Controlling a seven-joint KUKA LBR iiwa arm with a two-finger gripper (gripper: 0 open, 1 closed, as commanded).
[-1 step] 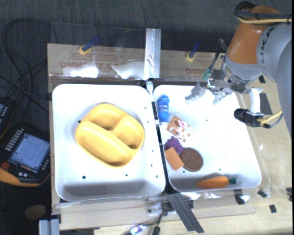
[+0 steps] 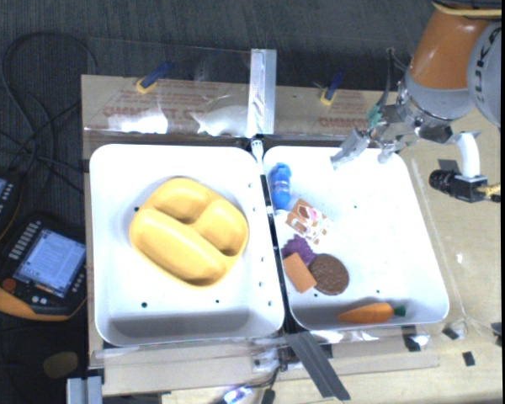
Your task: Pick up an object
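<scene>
Overhead view of the desk (image 2: 475, 251) and its two white bins. I am holding the arm (image 2: 454, 49) at the far right corner of the right bin (image 2: 421, 217), with the jaws (image 2: 366, 146) hanging above the bin's upper rim. The two grey fingers are splaying apart, one reaching out toward the bin's middle wall, and nothing is lying between them, so I am reading the jaws as parted and carrying nothing.

The candidates for picking are all lying well apart from the jaws, toward the near side and toward the middle wall. Nearest the jaws is a blue bottle (image 2: 279, 185), lying along the wall. Further from the jaws, a small patterned packet (image 2: 307, 220) is sitting just beside it. Beyond that, a purple piece (image 2: 300, 248), an orange block (image 2: 299, 272) and a brown round cookie (image 2: 328, 274) are crowding together, touching or nearly so. Farthest from the jaws, a carrot (image 2: 367, 313) is lying against the near wall. A big yellow bread-shaped object (image 2: 188, 230) is sitting in the left bin (image 2: 109, 293), across the wall from the jaws.

Step in hand, as I am judging it: the approach, before any descent. The next move is calling for a choice of target, travel over it, and a lowering with the fingers straddling it. The carrot or the bottle is looking easier than the crowded cluster.
</scene>
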